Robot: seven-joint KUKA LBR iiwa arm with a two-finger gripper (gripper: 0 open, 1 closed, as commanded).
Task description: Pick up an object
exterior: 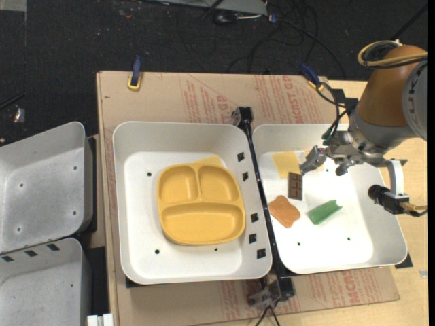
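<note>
Gripper (327, 159) poised over right bin (380, 250), jaws released, 4 items lying below, tray (201, 205) in left bin (136, 250)

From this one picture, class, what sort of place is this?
Probably a robotics lab: a grey and orange arm over two white bins, a cardboard-topped bench, loose cables on dark floor.

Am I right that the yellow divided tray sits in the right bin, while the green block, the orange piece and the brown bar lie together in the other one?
Not quite: the camera view shows the yellow divided tray in the left bin. The green block, the orange piece and the brown bar do lie together in the other bin, the right bin.
</note>
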